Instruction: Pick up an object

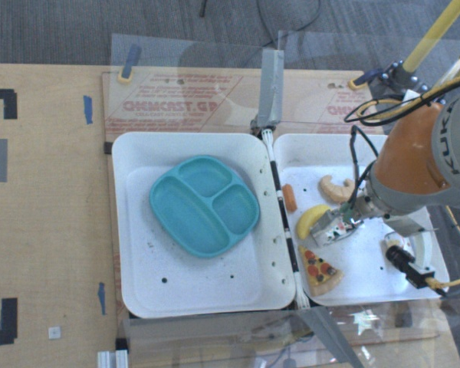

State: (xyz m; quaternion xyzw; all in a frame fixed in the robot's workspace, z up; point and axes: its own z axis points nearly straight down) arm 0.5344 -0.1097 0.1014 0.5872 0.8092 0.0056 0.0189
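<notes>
In the right bin (414, 286) the hand (331, 231) is seen low beside the banana (313, 220), its opening not discernible, nothing visibly held; the banana, judged light, stiff, smooth plastic, is best pinched across its curved middle.

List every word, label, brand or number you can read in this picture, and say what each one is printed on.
Red print on the clear sheet behind the left bin: mirrored and too faint to read with confidence.
Small red print on the sheet's right part: too blurred to read.
Dark letter on the arm's orange band: looks like "K", cut off at the edge.
The teal plate bears no text.
</notes>
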